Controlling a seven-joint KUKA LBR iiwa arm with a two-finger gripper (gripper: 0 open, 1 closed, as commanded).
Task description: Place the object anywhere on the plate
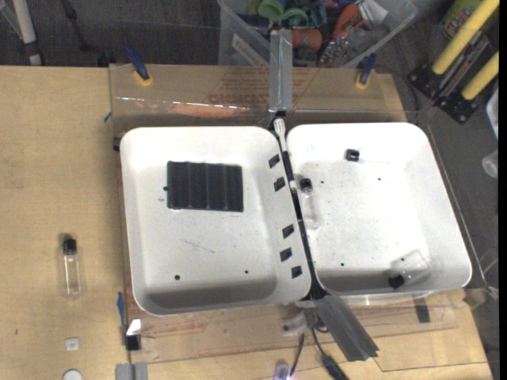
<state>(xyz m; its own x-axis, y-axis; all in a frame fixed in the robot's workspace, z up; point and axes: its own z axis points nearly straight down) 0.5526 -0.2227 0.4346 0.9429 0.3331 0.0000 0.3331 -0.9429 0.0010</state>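
My bench (55,157) is pale wood, lit evenly — no hard shadows. Behind it the floor (119,22) is dark grey carpet. A clear plastic tub (238,22) of mixed colourful toys sits just past the back edge, and yellow foam tubes (475,26) lean at top right — over a black rack (451,85).

Clear plastic crate of mixed coloured items (317,10) cut off by the top edge; contents too jumbled to identify. Yellow foam tubes (475,30) cropped at the upper right corner. Small black object (352,155) in the right white bin (444,212) too small to identify. Grey fixtures (131,369) truncated at the bottom edge.
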